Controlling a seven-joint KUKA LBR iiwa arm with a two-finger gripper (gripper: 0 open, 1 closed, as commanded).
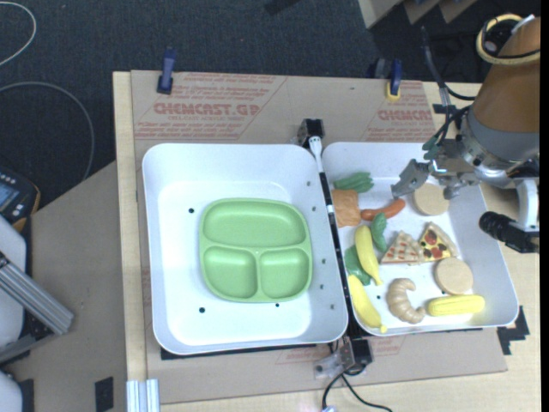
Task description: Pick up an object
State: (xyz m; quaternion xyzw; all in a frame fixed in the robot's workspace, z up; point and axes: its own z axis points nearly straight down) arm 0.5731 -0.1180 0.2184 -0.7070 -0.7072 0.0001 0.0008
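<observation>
Gripper (426,177) over the right bin (497,269), grip state unclear, round cracker (431,201) just below it, sausage (383,210) to its left

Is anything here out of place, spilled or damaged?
Nothing stands out. The green three-compartment plastic tray lies flat in the left white bin. The toy foods, among them a yellow plastic banana, lie jumbled but inside the right white bin.

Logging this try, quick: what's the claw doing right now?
Claw: open, holding nothing, over the right bin near a round cracker.
</observation>
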